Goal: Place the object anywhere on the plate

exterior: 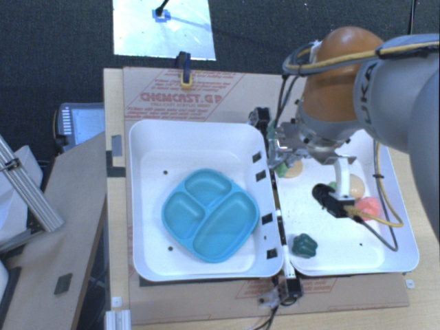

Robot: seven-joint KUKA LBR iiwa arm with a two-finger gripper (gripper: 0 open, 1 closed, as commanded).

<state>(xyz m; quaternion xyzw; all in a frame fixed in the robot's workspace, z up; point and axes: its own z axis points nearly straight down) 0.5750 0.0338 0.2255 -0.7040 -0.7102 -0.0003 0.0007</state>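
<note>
We see two white bins side by side on the bench. The left bin [148, 184] carries the blue plate [210, 215], a three-compartment dish that lies flat, a little toward the bin's near right corner, turned at a slant to the walls.

The right bin [402, 253] holds the loose things. A tan object [293, 170] lies near its far left corner, close to the wall shared with the left bin. A pale cream object [355, 184] lies about the middle of the bin, and a pink object [368, 207] sits just beside it on the near side, toward the right edge. A dark green object [304, 245] rests near the near left corner, well apart from the others.

The grey arm [405, 95] reaches over the far part of the right bin. Its gripper [282, 157] hangs low by the far left corner, just beside the tan object. The wrist hides much of it, so we cannot tell whether it stands wide or narrow, nor whether it touches the tan object.

Under the bins lies a cardboard sheet [185, 96] with red print, and a yellow clamp [185, 80] sits at its far edge.
</note>
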